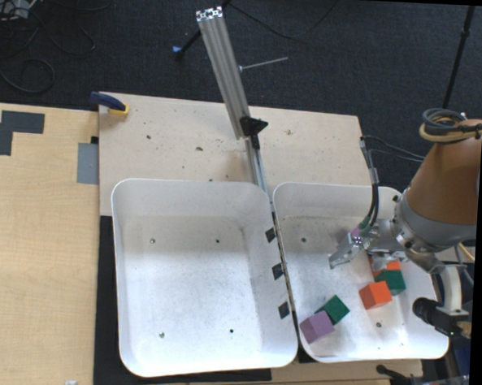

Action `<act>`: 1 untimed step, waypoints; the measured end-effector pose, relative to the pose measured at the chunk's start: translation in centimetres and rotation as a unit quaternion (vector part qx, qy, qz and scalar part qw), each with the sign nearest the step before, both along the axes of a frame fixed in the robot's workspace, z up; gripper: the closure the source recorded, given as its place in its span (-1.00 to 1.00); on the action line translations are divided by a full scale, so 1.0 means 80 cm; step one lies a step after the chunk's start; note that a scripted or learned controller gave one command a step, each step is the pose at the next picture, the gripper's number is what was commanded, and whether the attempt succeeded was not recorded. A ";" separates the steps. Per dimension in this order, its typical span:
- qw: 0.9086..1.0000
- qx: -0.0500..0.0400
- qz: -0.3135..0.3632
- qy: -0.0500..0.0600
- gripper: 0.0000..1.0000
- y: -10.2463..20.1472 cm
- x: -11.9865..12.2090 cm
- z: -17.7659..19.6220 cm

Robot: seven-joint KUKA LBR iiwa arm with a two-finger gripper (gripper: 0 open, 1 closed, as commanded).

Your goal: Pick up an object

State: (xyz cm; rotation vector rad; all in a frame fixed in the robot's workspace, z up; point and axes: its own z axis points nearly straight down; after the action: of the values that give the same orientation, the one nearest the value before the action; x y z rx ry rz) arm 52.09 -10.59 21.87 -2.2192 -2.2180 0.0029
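I see the gripper (pixel 350 250) above the right bin (pixel 322 202), grasp unclear, nothing visibly held. The orange block (pixel 375 295) lies just beside; I would centre over it, then descend squarely.

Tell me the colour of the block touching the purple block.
Green, beside the purple block, seen in the camera view.

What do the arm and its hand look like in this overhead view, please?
The arm shows a bulky rounded orange section above a grey wrist. A dark cable loops on top of it, and another runs down its side. The hand is small, grey and metallic.
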 end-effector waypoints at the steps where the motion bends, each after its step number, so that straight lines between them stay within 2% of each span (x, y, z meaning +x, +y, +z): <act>1: 1.000 0.000 -0.002 -0.001 -1.00 -0.001 0.000 0.000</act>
State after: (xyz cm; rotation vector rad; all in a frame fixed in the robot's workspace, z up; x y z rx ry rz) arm 52.09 -10.67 21.88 -2.2249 -2.2139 0.0022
